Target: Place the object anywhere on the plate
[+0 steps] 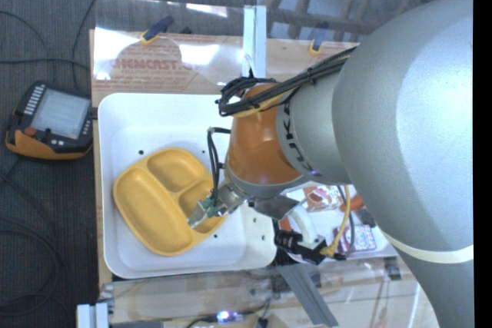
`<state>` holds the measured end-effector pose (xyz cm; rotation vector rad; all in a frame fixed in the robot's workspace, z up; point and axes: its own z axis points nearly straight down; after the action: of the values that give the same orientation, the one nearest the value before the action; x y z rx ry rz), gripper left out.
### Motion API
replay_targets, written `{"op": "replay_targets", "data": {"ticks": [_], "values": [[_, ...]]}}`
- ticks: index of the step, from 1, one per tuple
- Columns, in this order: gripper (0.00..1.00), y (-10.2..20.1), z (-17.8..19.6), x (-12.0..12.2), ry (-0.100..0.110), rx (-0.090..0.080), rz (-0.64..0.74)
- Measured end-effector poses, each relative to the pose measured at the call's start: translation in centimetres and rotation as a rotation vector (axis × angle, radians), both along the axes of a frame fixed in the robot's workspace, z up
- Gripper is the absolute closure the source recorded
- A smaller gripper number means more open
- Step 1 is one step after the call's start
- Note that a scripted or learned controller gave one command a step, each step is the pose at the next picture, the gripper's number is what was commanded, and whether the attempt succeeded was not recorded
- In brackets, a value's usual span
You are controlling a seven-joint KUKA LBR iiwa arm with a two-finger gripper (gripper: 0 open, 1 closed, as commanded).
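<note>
While poised at the yellow plate [154, 203] rim, lower centre of frame: seemingly the placing step. Pincer [206, 213] released or clenched, cannot tell. Small greenish object [208, 204] at its tip, over the plate. Next: lower gently, let go.

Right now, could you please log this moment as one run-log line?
arm: over left white bin | jaws: at yellow three-compartment plastic plate, right edge | small green object: at plate rim | grip: unclear
</note>
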<state>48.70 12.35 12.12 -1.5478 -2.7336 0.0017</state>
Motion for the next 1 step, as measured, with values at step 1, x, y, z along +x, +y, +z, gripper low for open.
{"op": "replay_targets", "data": {"ticks": [1], "values": [[0.0, 0.0, 0.01, 0.01, 0.0, 0.0, 0.0]]}}
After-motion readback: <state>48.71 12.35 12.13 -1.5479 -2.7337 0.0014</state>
